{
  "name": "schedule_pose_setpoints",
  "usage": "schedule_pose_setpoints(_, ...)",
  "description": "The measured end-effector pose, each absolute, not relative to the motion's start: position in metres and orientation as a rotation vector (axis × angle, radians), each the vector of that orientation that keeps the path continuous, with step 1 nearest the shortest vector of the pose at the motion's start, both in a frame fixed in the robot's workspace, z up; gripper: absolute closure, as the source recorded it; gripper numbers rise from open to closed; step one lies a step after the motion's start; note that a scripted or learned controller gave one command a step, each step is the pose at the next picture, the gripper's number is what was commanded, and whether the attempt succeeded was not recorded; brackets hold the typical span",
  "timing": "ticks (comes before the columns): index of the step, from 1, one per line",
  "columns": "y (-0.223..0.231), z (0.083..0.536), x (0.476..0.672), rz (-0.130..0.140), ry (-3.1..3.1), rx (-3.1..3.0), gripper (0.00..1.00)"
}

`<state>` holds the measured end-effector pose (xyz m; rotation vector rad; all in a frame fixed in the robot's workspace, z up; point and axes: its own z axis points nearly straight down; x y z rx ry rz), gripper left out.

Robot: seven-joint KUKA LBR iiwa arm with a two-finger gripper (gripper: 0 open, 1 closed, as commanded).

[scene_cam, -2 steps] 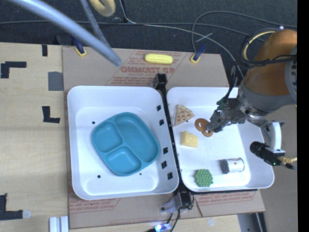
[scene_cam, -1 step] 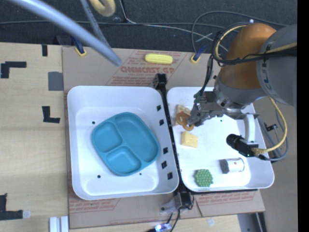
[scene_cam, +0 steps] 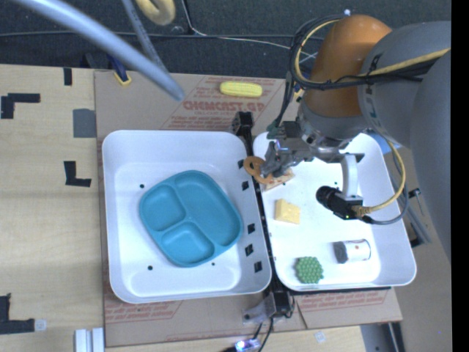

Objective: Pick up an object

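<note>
My gripper (scene_cam: 275,161) hangs over the far left corner of the right bin (scene_cam: 392,266), under the orange band of the arm. Right at its tip sits a brown pretzel-shaped object (scene_cam: 256,168), against the wall between the two bins; a tan piece (scene_cam: 277,179) shows just beneath. Whether the gripper holds either one is hidden by its own body. A yellow cheese-like block (scene_cam: 287,212) lies a little nearer the front. Near the front edge lie a green bumpy ball (scene_cam: 308,269) and a small white and grey cylinder (scene_cam: 352,251).
The left bin (scene_cam: 117,160) holds a blue divided plate (scene_cam: 190,216). A yellow corn-like object (scene_cam: 240,89) lies on the cardboard behind the bins. A black part (scene_cam: 333,200) on the arm's yellow cable hangs over the middle of the right bin.
</note>
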<state>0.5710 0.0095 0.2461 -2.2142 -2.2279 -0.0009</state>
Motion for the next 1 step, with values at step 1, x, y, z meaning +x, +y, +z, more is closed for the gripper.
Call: schedule_pose_setpoints(1,0.0643,0.2449,0.5938,-0.001,-2.228,-2.214,1.00)
